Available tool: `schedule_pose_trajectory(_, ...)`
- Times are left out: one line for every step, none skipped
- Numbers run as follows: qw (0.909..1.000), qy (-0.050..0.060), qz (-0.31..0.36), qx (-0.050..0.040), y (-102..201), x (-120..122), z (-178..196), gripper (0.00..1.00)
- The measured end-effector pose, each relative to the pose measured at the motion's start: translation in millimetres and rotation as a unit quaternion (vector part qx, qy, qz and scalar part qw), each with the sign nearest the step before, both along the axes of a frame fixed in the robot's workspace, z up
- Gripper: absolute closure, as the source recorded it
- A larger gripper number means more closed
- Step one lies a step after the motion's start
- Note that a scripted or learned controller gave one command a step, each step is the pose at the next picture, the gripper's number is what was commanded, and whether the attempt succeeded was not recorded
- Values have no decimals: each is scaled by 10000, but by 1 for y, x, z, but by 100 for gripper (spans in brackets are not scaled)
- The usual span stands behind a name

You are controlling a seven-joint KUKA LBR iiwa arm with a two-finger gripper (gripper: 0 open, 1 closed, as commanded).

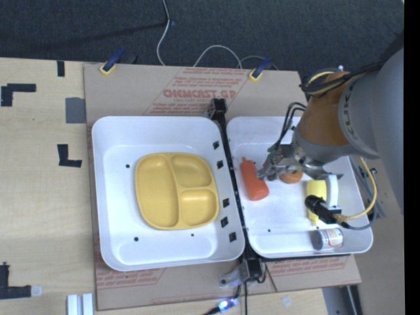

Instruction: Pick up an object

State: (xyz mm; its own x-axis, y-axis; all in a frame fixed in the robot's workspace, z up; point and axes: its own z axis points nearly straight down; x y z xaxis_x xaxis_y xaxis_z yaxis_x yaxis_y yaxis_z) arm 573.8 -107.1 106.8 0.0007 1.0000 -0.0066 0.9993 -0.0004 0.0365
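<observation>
— Orange carrot-like object (pixel 254 180) lay in right bin (pixel 262 133), near the divider. Legible writing?
— "CHEMCAST" printed on cardboard (pixel 190 94). Gripper (pixel 281 169) hovered just beside; grasp impossible to tell. Yellow divided plate (pixel 176 190) sat in left bin (pixel 111 143).

Red print "CHEMCAST GP" legible on cardboard sheet (pixel 197 92) under bins; fainter repeated print on same sheet unreadable.

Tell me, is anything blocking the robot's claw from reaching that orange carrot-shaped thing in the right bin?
Nothing visible blocks it. The gripper sits just right of the orange carrot-shaped toy in the right white bin, with bare bin floor between them. A small orange ball lies further right, behind the gripper.
</observation>
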Motion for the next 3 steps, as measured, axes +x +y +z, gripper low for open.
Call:
schedule_pose_trajectory(9999, 168, 15, 34, 7, 1, 44, 100)
schedule_pose_trajectory(9998, 176, 13, 34, 13, 4, 88, 100)
schedule_pose_trajectory(9999, 166, 12, 32, 13, 7, 130, 100)
